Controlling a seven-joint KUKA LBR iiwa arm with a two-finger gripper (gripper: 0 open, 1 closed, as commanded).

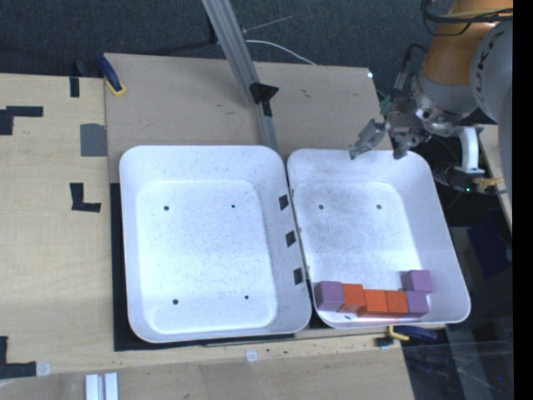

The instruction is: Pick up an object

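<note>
Up at the far rim of the right bin (441, 198) the pincer (381, 142) hovers, fingers spread apart, gripping nothing. Down along that bin's near edge sit the blocks: a purple block (330, 294), orange blocks (376, 301), and a purple L-shaped block (416, 290), touching in a row. Left bin (133, 223) sits alongside on the tabletop (50, 248).

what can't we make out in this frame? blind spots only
- Gripper, camera view: small and slanted at the right bin's far rim; whether anything is between its fingers cannot be told.
- Arm, camera view: cut off by the top and right edges beyond the orange band.
- Orange blocks between the purple blocks, camera view: packed against the near wall; their count and lower faces are unclear.
</note>
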